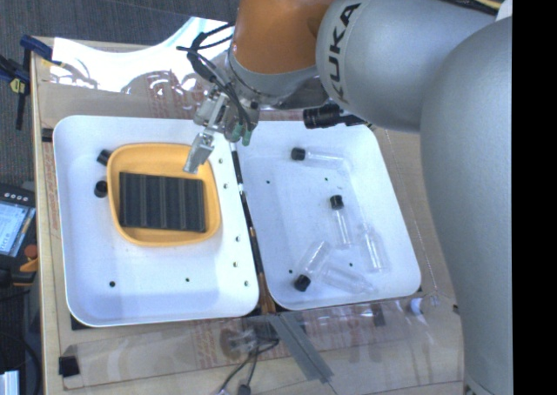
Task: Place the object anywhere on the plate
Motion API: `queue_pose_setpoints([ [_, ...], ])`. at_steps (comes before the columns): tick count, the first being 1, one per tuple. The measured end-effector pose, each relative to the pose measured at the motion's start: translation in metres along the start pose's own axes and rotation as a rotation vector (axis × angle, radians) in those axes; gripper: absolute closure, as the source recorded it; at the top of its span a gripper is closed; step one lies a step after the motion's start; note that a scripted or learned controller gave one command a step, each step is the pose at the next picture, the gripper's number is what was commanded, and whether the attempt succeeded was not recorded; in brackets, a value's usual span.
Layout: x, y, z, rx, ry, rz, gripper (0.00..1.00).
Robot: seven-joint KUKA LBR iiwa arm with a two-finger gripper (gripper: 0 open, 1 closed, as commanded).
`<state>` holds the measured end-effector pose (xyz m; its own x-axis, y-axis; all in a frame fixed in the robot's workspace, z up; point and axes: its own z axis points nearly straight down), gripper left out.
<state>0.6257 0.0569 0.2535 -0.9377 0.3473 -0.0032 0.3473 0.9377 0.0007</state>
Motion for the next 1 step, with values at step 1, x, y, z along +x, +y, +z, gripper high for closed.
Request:
queue_pose_setpoints([
  [1,-0.0106,-0.0016,0.0184,0.002,0.004,-0.158,0.00],
])
